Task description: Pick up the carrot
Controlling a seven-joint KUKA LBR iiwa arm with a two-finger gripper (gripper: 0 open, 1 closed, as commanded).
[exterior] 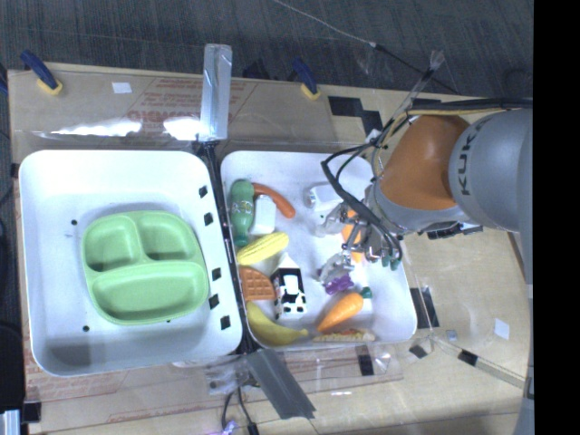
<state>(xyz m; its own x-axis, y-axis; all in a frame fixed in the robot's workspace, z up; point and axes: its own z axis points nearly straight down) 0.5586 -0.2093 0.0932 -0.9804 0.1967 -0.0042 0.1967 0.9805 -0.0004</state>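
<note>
**Ana:** Dark carpet lies behind a pale tabletop (pixel 471 288) carrying two white bins. From the one overhead camera, where is the carrot?

**Ben:** The carrot (pixel 340 310) lies in the right bin (pixel 399 311), near its front wall, tip pointing down-left. Just beside its leaf end sits a small purple thing (pixel 337 285). A banana (pixel 275 330) lies to its left, and a black-and-white toy cow (pixel 290 292) stands just above that. The left bin (pixel 36 243) holds a green divided plate (pixel 142 265).

**Ana:** What could go wrong?

**Ben:** My guess is crowding. The purple piece touches or nearly touches the carrot's thick end, so a descent there could catch the wrong item or shove the carrot against the wall. The carrot tapers, too, and could squirt out of a squeeze near the tip.

**Ana:** And the end effector?

**Ben:** The end effector (pixel 349 259) hangs above the purple thing, a little up from the carrot, under a tangle of cables. How wide it stands I cannot tell; the wrist and clutter hide that. I see nothing gripped in it, and it looks apart from the carrot.
</note>
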